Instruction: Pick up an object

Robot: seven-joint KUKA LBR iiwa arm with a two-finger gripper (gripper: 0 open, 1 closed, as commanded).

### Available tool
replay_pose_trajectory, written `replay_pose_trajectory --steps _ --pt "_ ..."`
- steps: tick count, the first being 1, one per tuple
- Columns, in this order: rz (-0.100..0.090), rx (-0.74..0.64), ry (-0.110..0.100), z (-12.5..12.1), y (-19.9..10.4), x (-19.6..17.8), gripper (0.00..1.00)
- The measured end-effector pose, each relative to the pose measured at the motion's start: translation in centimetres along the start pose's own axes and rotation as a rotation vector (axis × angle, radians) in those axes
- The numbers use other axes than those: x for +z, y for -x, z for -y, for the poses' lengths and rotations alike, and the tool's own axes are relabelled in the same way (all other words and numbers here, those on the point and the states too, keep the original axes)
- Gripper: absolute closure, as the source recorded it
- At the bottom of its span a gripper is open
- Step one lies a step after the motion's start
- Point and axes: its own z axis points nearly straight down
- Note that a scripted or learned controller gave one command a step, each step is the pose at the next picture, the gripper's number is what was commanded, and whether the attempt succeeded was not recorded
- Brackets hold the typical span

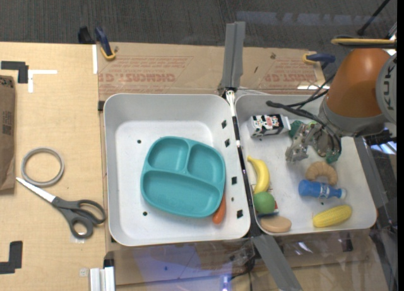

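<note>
A teal tray [184,177] fills the left bin [120,157]; the banana [259,174], blue bottle [320,190] and yellow corn [332,216] lie in the right bin — the gripper [302,146] hangs above them, its opening impossible to judge. Still approaching — next, descend onto one.

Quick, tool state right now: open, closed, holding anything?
Tool: cannot be told; it hangs over the right bin, above the bagel.

I am reaching in from the right, my orange-banded wrist tilting my hand [298,151] downward and leftward.
</note>
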Motion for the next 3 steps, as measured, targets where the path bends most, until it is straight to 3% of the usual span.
replay_pose_trajectory --steps 1,2,3 --pt "-0.002 0.112 -0.001 8.4 -4.9 0.0 0.00" --pt "-0.002 0.106 -0.001 9.8 -9.0 0.0 0.00" --pt "0.000 -0.009 0.000 7.3 -0.9 0.0 0.00"
